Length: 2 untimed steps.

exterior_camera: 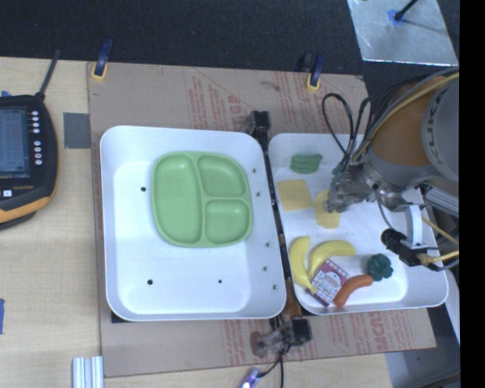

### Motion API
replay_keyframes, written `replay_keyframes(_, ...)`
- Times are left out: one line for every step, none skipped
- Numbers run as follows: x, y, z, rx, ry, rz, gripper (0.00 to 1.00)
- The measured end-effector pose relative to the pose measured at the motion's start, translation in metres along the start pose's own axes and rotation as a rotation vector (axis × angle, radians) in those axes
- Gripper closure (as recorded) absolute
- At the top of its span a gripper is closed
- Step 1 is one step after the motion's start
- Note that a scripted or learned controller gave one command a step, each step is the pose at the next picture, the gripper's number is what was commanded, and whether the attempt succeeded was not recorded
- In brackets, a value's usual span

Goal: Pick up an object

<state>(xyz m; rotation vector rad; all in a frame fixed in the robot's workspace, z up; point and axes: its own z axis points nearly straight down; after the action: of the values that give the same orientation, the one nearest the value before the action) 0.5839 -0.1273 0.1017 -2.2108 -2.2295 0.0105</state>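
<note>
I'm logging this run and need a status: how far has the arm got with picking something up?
Done: the arm has reached into the right bin, and its tool sits low over a yellow block near the bin's middle. In hand: nothing visibly lifted; whether the tool has closed on the block cannot be told. Left: grasp and raise an item. The bananas, green leaf and sausage lie in the bin.
</note>
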Motion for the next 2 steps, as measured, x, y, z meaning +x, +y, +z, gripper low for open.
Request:
replay_keyframes(0.0, 0.0, 0.0, 0.0, 0.0, 0.0, 0.0)
replay_keyframes(-0.001, 0.0, -0.01, 0.0, -0.003, -0.003, 1.0)
